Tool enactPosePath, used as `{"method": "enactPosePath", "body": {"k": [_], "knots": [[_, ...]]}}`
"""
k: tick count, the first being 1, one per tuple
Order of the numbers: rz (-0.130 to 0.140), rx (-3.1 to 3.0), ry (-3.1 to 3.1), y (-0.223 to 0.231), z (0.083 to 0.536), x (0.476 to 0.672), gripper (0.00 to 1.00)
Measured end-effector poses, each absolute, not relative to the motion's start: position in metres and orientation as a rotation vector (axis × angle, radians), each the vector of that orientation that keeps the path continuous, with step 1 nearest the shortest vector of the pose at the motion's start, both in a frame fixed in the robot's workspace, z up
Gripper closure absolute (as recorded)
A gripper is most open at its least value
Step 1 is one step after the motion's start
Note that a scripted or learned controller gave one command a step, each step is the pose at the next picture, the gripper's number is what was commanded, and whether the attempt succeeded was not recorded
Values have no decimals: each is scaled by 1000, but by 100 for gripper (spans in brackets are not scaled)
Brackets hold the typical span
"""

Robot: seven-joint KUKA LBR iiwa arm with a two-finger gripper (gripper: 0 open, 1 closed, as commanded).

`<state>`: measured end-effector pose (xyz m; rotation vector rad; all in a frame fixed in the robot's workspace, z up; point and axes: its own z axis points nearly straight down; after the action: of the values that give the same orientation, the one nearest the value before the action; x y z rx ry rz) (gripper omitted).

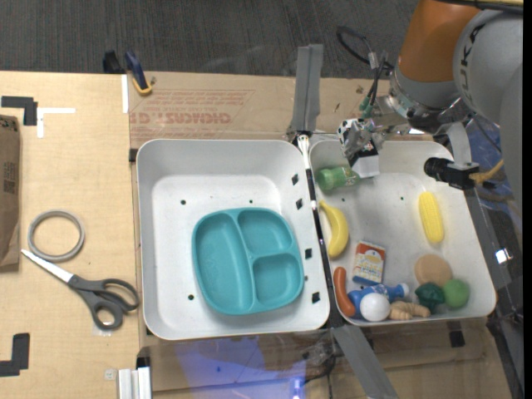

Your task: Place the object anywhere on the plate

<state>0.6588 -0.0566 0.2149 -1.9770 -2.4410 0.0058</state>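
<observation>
Pincer (362, 158) hangs over the right bin (478, 248), just beside a green bottle (335, 177); its opening cannot be told. The teal plate (248, 260) lies well left of the bottle.

Only real text: red print on the cardboard sheet (199, 106) behind the left bin, upside down from this angle; it looks like "ORGANIC" followed by a few more letters, but I can't confirm the reading. The small carton (368, 264) in the right bin has a printed face with a red top and a blue-and-white panel, wording too small to read. Black corner marks (21, 110) sit on the tabletop at far left, just shapes, no characters.
</observation>
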Motion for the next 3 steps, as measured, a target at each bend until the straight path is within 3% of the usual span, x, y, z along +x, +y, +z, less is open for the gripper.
{"method": "enactPosePath", "body": {"k": [1, 2, 3], "knots": [[4, -1906, -2496, -7, 191, 600, 100], [5, -1918, -2486, 83, 191, 559, 100], [5, -1860, -2531, 120, 255, 502, 100]]}}
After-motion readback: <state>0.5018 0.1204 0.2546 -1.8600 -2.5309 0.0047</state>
